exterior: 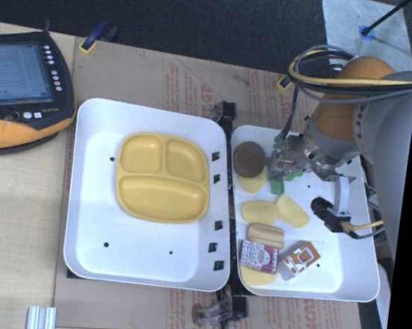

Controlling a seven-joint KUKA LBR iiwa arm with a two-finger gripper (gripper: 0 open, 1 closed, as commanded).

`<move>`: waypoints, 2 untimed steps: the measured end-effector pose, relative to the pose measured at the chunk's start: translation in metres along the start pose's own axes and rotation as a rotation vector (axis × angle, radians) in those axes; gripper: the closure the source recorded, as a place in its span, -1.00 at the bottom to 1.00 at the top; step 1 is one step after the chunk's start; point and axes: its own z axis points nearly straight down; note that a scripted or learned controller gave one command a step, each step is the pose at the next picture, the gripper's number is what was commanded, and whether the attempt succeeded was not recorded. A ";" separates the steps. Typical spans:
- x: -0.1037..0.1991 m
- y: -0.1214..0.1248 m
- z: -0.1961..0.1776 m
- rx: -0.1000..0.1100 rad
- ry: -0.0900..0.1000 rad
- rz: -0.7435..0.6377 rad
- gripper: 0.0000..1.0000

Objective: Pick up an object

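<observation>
My gripper reaches down into the upper part of the right bin, beneath the grey arm with its orange band. A small green object shows right under the gripper, partly hidden by it. Just to the gripper's left lies a brown round disc, with a yellow piece below that. Further down the bin are two pale yellow pieces, a bun-like roll, a pink carton and an orange-and-white box.
In the left bin sits a yellow divided plate. A black cable part hangs over the right bin's right side. A teach pendant rests on the bench at far left. A black clamp rail joins the bins.
</observation>
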 end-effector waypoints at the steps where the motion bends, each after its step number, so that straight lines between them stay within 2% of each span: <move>1: 0.000 0.000 0.000 0.001 0.000 -0.003 -1.00; 2: 0.003 0.028 0.019 -0.006 0.000 0.003 -1.00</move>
